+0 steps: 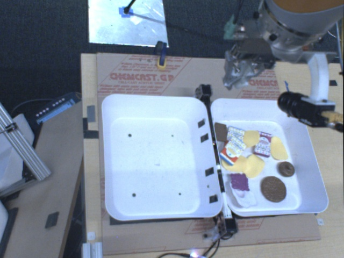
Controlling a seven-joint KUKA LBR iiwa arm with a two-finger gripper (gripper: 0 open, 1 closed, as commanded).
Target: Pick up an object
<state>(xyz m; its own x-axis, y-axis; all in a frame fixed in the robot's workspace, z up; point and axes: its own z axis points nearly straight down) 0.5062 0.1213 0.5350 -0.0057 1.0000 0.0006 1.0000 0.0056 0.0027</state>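
The right bin (301,198) holds all the objects, and I take it as the landmark. In its middle lie several small flat things: yellow pieces (251,165) that look like toy food, small printed packets (235,136), a purple and white soft piece (242,190) near its front wall, a large brown disc (273,188) and a smaller brown disc (286,169) towards its right side. I judge all of them light. The discs seem stiff and thin, so the fingers should close across their edge, and they may slip because they lie flat on the smooth floor. The packets and the purple piece look soft and easy to pinch, but they overlap their neighbours, so two can come up together. The large brown disc stands a little apart and looks the easiest choice. The gripper (243,74) hangs above the back wall of the right bin, well apart from the objects, and it holds nothing; whether it is spread or closed I cannot tell. The arm (301,9) reaches in over the back right corner of this bin.
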